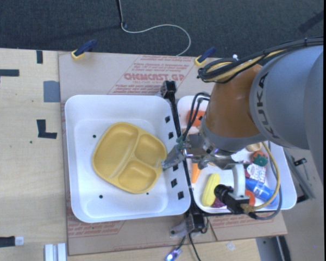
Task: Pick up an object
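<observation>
A: What's in your left bin (79, 145)?

B: A yellow tray (129, 156), three compartments, lying flat. Its long axis runs from upper left to lower right, and its right edge sits near the divider between the bins.

A: And your gripper (174, 157)?

B: It's at the tray's right rim, just over the divider. You can't tell how the fingers stand; the wrist hides them.

A: The right bin (285, 170)?

B: Small clutter: a yellow piece (210, 189), something orange (195, 173), a blue item (259, 188). Both bins sit on cardboard (146, 75) on a wooden bench (22, 173), with dark carpet (54, 15) behind.
</observation>
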### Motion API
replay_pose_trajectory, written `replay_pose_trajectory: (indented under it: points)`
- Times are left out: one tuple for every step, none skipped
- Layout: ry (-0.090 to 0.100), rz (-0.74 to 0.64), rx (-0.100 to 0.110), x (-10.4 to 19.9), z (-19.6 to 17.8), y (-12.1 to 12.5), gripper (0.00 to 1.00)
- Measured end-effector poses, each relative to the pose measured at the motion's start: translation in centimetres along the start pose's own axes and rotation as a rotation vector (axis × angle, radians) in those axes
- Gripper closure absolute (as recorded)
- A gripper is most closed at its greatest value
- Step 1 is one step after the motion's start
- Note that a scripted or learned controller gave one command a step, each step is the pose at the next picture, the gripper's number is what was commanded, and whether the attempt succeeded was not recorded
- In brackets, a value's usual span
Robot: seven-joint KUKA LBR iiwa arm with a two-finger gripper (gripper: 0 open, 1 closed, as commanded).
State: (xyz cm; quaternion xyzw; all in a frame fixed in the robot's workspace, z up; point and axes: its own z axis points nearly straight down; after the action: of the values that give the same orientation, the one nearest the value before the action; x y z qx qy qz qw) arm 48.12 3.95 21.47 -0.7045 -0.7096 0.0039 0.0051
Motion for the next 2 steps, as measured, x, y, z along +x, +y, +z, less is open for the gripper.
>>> replay_pose_trajectory:
  points:
    - [0.002,-0.001,-0.026,3.7,-14.65,0.21,0.0]
    - [-0.003,0.004,-0.01,3.46,-14.79,0.07,1.0]
